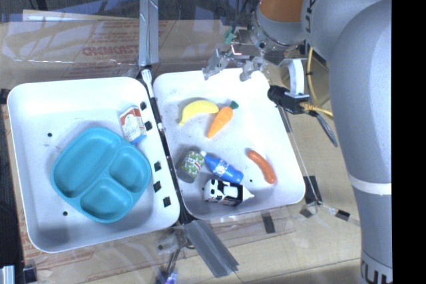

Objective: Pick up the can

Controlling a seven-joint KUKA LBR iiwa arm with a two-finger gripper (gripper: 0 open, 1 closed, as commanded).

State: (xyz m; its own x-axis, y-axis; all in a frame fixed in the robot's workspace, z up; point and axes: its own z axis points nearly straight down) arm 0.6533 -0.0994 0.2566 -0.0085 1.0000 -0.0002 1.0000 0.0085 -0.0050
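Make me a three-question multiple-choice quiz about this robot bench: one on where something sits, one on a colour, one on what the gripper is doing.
1. Where does the can lie?
A. in the right bin
B. on the blue tray
C. on the bench outside the bins

2. What colour is the divided tray in the left bin?
A. red
B. blue
C. yellow

3. What is the gripper doing?
A. clamping the can
B. lifting the banana
C. hanging bare over the right bin's far edge

Answers:
1 A, it lies in the right bin beside the blue bottle.
2 B, plainly blue.
3 C, nothing sits between its spread fingers.
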